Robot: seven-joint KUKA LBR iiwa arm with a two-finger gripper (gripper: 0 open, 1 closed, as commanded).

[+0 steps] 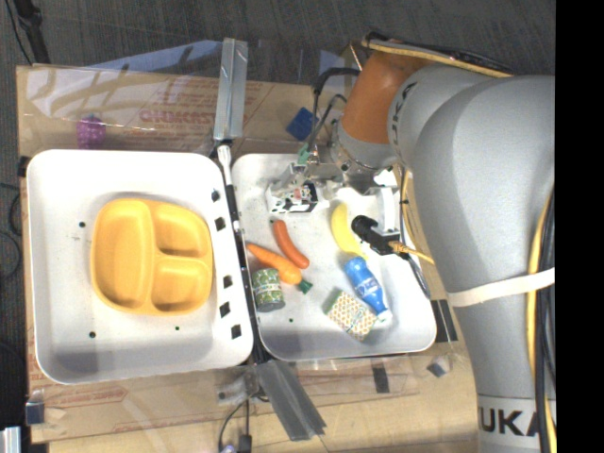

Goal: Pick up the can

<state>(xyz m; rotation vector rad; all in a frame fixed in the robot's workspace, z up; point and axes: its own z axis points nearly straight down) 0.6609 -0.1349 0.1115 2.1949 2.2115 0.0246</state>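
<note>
**Right bin contents.** The shallow white right bin [302, 336] holds six loose items.
- A red-orange sausage [290, 242] lies aslant near the middle.
- An orange carrot [272, 259] lies just below and left of the sausage, running toward the bin's left wall. A small green piece [305, 287] sits at its lower right end.
- A yellow banana [342, 226] lies to the right of the sausage.
- A blue plastic bottle [366, 286] lies below the banana.
- A flat packet with a diamond pattern [349, 315] sits against the bottle's lower left side.

**Left bin.** The white left bin [57, 333] holds a yellow divided plastic plate [151, 253].

**Task item.** The small cylindrical can with a green label [268, 289] sits in the lower left part of the right bin, close to the left wall. It is directly under the carrot; whether the two touch cannot be told.

**Pincer.** The pincer [294, 193] is over the upper part of the right bin, just above the sausage's upper end. Whether it is open or closed cannot be told. Nothing is seen held in it.

**Relation.** The can is well apart from the pincer, toward the near left. The sausage and carrot lie between them.
</note>
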